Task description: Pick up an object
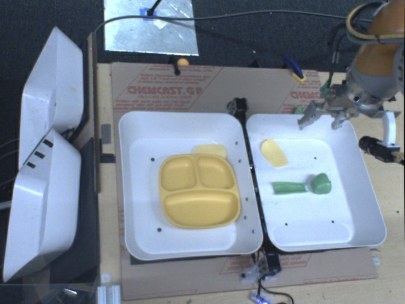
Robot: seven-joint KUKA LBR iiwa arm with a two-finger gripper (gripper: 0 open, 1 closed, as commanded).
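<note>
In the right bin (354, 223) lie a pale yellow oval piece (274, 152) near the back left and a green toy with a rounded head and long handle (302, 185) in the middle. My gripper (323, 118) hangs over the back rim of that bin, above and to the right of the yellow piece, fingers spread open with nothing between them. The left bin (142, 233) holds a yellow three-compartment plate (199, 190) and a pale yellow flat piece (210, 150) just behind it.
The arm with its orange band (380, 49) comes in from the upper right. A black clamp (238, 105) sits where the bins meet at the back. White housings (47, 151) stand at the left. A shiny metal sheet (149, 16) lies behind the bench.
</note>
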